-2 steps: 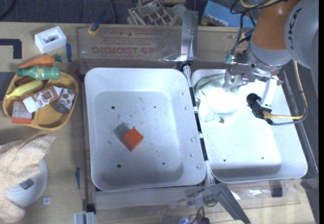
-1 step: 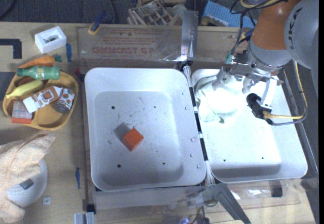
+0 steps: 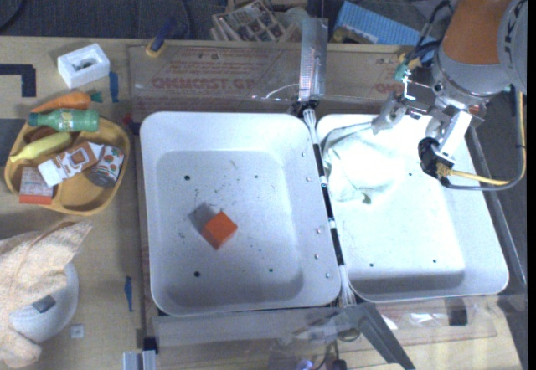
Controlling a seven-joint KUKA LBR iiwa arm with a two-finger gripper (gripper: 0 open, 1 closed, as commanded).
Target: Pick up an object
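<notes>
One arm hangs over right bin.

Faint reddish lettering on the clear panel is too blurred to read.

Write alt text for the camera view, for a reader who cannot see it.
An orange cube lies in the left white bin, while the arm's end effector hangs over the far edge of the right white bin, apart from the cube. A wooden bowl of toy foods sits on the bench left of the bins.
</notes>
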